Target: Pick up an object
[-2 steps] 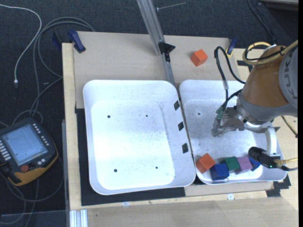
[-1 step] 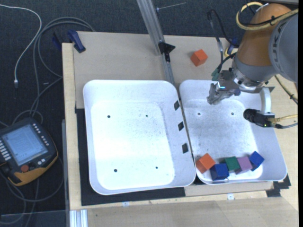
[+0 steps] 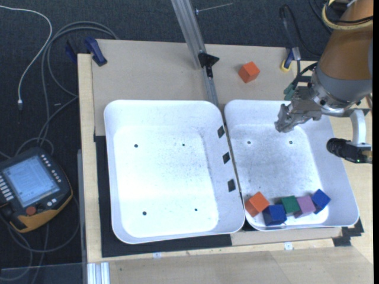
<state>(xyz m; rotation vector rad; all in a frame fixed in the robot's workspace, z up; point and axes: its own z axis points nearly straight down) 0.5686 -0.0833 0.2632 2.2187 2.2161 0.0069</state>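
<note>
Five small blocks lie in a row along the near edge of the right bin [image 3: 331, 176]: an orange block [image 3: 257, 202], a dark blue block [image 3: 274, 214], a green block [image 3: 290, 205], a purple block [image 3: 305, 204] and a blue block [image 3: 320, 199]. They touch each other or almost touch. One more orange cube [image 3: 249, 71] sits on the bench behind the bins, outside of them. The left bin [image 3: 118, 129] holds no blocks.

The gripper [image 3: 288, 122] hangs over the far part of the right bin, well apart from the row. I cannot tell if it is released or clenched, and nothing is seen in it.

The step in hand is, in my judgement, the approach to one block. The blocks at the two ends of the row look the best choice, because each has one free side. The orange block at the left end has bare floor on its left and behind it. A block in the middle gives no room on its sides.

The blocks are nearly cubes, so no long axis is clear. The orange block stands a little turned against the bin edge, so the wrist should turn to meet its flat faces, not its corners. The descent should be straight down, away from the bin wall.
</note>
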